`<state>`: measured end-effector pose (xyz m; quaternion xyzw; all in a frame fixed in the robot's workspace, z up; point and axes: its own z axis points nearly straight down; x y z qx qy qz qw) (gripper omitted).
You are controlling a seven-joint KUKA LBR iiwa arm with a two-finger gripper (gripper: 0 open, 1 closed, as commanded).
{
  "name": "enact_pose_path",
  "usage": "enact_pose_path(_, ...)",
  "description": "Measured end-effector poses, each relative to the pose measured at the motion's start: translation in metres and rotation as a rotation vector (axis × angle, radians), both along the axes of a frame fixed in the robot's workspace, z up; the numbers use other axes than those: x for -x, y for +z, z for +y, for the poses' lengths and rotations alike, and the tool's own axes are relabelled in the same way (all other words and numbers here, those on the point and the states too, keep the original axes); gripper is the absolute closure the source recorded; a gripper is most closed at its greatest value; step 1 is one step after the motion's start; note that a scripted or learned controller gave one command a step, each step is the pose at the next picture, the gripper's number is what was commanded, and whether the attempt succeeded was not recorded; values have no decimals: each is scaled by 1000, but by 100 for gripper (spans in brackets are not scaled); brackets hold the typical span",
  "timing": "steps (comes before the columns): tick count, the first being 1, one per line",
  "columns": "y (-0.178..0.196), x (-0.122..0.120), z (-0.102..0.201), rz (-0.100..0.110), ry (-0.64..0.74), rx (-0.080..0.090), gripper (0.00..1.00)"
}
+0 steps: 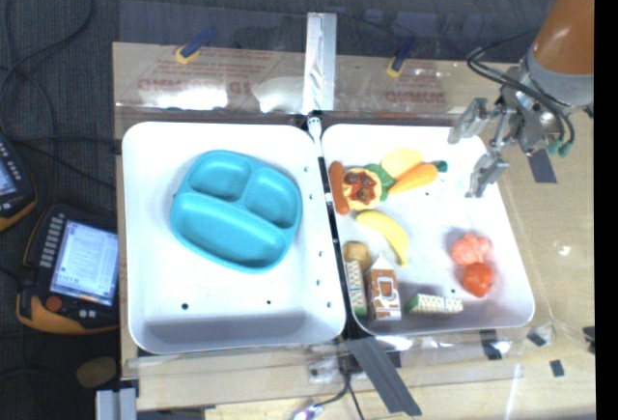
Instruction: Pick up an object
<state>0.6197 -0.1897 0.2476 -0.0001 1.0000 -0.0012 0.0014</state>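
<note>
**Gripper open over the right bin's far corner, nothing picked yet**

The task names no particular object, and the right bin [517, 307] offers several. Closest to the gripper is the carrot [417, 177], lying at the far side of that bin beside a yellow lemon-like piece [402, 159]. It looks like toy food: light, stiff, smooth and somewhat slippery, so the surest hold would be across its thicker middle. To its left lies a small pizza slice [360, 185] against a sausage [337, 188] near the dividing wall. A banana [385, 233] sits in the middle of the bin; curved and narrow, it should be taken across its width. Toward the right lie two red-orange rounded pieces [473, 262], touching one another, likely to roll from a pinch. Along the near wall stand small boxes [382, 294] and a flat packet [436, 303], crowded together and harder to get around.

The gripper [488, 140] hangs above the bin's far right corner, fingers spread and holding nothing, near the carrot but clear of it.

The left bin [145, 302] carries a blue divided plate [237, 208]. Both bins rest on the bench [560, 244].
</note>
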Motion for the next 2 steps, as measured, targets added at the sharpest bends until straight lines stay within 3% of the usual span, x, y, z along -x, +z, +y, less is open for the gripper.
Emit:
enact_pose_path(1,-159,-33,-28,-8,-112,1,0)
enact_pose_path(2,-146,-35,-27,-14,-108,7,100)
